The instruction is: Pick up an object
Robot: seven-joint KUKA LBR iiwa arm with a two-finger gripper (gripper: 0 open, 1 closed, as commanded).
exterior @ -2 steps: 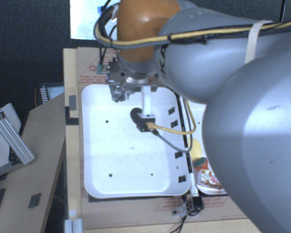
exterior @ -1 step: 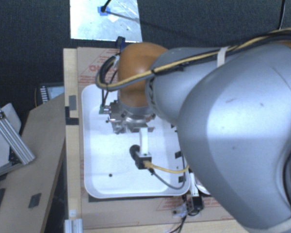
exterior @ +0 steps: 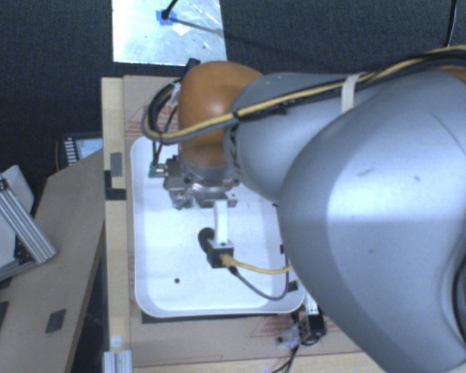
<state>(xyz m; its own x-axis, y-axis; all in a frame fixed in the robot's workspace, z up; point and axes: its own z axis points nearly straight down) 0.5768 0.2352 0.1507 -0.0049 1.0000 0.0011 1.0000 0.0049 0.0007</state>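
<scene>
In the lower middle of the frame, a white bin (exterior: 161, 247) is sitting on the brown bench (exterior: 116, 231), and I am seeing mostly its bare floor. The grey arm (exterior: 373, 208) is reaching in from the right and is covering the right half of the frame, so the right part of this bin is lying under it. The orange band (exterior: 210, 103) is showing in the upper middle. Just below it, the gripper (exterior: 200, 186) is hanging over the upper part of the bin. I am looking at it from above, and I cannot tell whether it is open or closed, or whether it is gripping something. On the bin's floor, toward its lower left corner, a dark speck (exterior: 177, 280) is lying, well apart from the gripper. It is too small for me to tell what it is. In the upper left of the frame, a shiny silver sheet (exterior: 167, 29) is lying on the dark background behind the bench. At the left edge, a metal rail (exterior: 15, 220) is leaning at a slant.
</scene>
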